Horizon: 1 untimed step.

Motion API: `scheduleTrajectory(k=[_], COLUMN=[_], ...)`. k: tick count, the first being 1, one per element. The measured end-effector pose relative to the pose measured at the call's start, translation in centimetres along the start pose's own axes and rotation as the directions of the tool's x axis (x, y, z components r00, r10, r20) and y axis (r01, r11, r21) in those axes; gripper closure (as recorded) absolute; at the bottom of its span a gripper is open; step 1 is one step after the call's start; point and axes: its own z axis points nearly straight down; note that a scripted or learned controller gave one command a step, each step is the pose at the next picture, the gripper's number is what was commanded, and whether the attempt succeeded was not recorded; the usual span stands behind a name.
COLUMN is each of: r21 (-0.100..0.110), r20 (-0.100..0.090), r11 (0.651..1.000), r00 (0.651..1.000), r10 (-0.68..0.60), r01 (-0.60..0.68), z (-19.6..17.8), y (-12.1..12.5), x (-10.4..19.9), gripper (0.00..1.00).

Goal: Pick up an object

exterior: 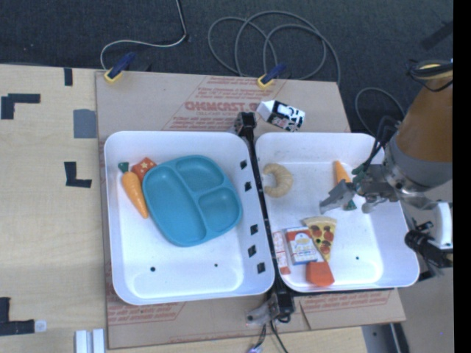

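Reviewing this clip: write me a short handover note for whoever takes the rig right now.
End effector: over the right bin, fingers spread open, nothing between them.
Right bin: croissant near the divider, orange piece just left of the end effector, pizza slice, small carton and red piece toward the front.
Left bin: blue tray, carrot at its left.
Done: nothing lifted.
Left: close on one object and raise it; the orange piece and pizza slice look nearest.
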Motion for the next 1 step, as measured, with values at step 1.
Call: scheduleTrajectory(k=[1], r21=[0.003], r20=[-0.001], r11=[1.000], r00=[1.000], r10=[0.001], r01=[-0.001], z=[11.15], y=[2.63], x=[-0.73], gripper=[0.00])
